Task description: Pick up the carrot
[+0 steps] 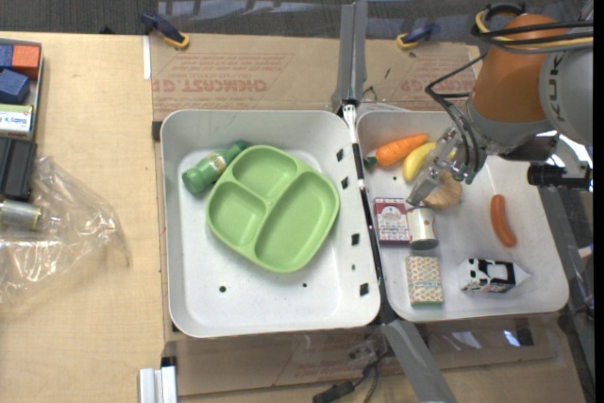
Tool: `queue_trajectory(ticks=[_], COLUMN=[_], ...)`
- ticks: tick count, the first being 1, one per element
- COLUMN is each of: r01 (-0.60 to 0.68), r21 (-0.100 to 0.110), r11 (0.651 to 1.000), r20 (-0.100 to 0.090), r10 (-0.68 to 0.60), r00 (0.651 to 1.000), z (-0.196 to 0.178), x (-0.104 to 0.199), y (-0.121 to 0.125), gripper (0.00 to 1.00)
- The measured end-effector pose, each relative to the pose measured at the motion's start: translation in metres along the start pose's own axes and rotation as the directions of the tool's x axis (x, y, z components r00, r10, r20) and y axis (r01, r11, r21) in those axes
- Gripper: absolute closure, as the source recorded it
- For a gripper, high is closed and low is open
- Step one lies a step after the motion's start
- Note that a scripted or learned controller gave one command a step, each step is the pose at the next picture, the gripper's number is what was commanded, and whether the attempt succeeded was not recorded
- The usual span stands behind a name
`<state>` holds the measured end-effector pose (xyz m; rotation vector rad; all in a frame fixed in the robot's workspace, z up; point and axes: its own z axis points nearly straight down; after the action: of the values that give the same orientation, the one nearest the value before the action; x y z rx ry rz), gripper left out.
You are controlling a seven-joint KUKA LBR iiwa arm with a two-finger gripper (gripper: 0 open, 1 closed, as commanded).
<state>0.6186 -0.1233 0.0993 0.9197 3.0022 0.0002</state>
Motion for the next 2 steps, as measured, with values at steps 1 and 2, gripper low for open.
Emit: queue_trajectory(ticks=[1, 2], r01=[-0.278, -0.276], r21=[0.024, 0.011], r11=[0.960, 0.961], r20=[-0.016, 0.007], r10=[0.278, 0.276], r00=[0.960, 0.961], z=[0.003, -0.010], x=[-0.013, -0.018], y=[0.029, 0.030], gripper=[0.00, 1.00])
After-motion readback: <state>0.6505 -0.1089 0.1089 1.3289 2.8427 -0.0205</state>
